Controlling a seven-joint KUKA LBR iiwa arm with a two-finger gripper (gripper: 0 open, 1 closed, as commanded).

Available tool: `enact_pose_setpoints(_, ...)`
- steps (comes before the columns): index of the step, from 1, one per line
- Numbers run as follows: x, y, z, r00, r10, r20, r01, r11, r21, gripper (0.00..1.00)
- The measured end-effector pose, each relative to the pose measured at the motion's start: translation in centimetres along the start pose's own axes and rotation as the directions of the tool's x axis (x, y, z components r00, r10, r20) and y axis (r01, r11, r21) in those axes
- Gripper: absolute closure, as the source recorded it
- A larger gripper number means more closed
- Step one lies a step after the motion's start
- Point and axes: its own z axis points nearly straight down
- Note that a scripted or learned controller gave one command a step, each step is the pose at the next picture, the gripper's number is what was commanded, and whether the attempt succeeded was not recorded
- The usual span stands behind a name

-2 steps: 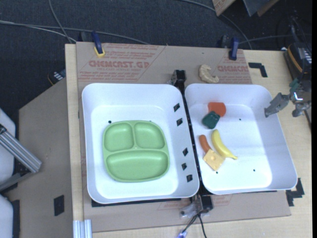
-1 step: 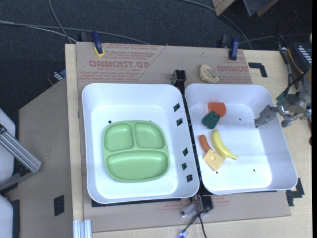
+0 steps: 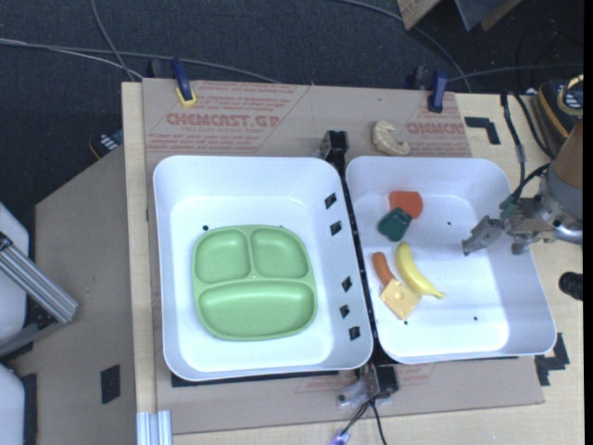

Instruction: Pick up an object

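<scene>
1. Looking at the gripper [image 3: 485,237], you find it over the right bin [image 3: 519,313], toward that bin's 3 o'clock side, with the arm [image 3: 565,193] coming in from the right edge.
2. You can see grey finger parts pointing toward 9 o'clock, but how far they are spread you cannot tell from this slant, and nothing shows between them.
3. You see the gripper above bare white floor; it touches none of the objects.
4. From the gripper, the loose objects lie toward 9 o'clock, clustered in the left half of the same bin, clearly apart from it.
5. Nearest to it you have the yellow banana [image 3: 415,273], at about 8 o'clock from the gripper.
6. Just beside the banana sit the orange sausage [image 3: 382,267] and, at the banana's 6 o'clock, the yellow cheese wedge [image 3: 401,298].
7. At the gripper's 10 o'clock you find the green block [image 3: 395,223], touching the orange-red piece [image 3: 406,201] behind it.
8. Over in the left bin [image 3: 176,248] lies a green divided plate [image 3: 254,282].
</scene>
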Motion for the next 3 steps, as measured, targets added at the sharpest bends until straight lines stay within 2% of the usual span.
enact_pose_setpoints(1, -0.3, -0.6, 6.2, 1.0, 0.001, -0.001, -0.001, 1.0, 0.001, 0.0)
enact_pose_setpoints(2, -0.4, -0.3, 4.7, 1.0, 0.0, 0.003, 0.0, 1.0, -0.007, 1.0)
enact_pose_setpoints(3, -1.0, -0.3, 0.1, 1.0, 0.0, 0.006, 0.0, 1.0, -0.012, 1.0)
